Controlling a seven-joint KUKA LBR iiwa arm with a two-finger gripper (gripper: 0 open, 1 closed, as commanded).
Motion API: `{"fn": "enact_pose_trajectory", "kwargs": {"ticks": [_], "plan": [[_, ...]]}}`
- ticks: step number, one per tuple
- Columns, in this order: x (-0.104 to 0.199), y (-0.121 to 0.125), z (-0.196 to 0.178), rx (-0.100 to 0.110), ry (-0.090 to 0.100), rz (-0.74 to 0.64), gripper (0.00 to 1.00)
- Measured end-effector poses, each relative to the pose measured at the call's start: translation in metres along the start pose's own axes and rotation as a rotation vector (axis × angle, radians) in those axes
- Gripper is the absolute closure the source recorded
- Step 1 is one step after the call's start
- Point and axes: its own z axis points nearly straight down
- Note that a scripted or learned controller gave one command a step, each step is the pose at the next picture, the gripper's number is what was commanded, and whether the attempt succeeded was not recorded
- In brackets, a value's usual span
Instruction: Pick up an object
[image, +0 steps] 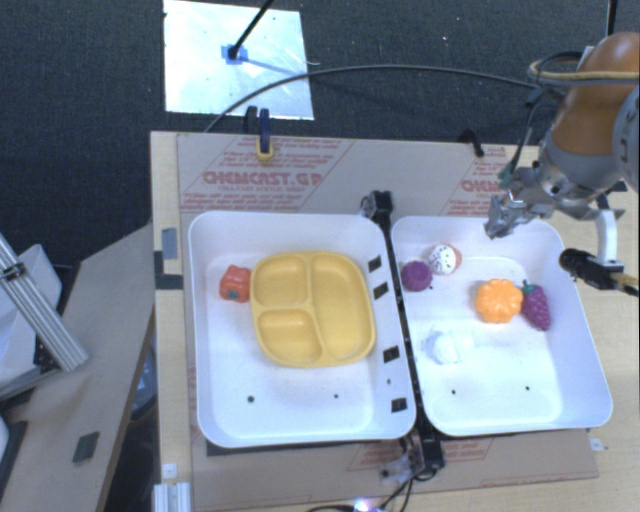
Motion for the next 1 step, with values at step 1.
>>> {"fn": "enact_pose_trajectory", "kwargs": {"ticks": [1], "plan": [[0.0487,-0.0008,-0.0101,-0.001,0.001,0.000,1.00]]}}
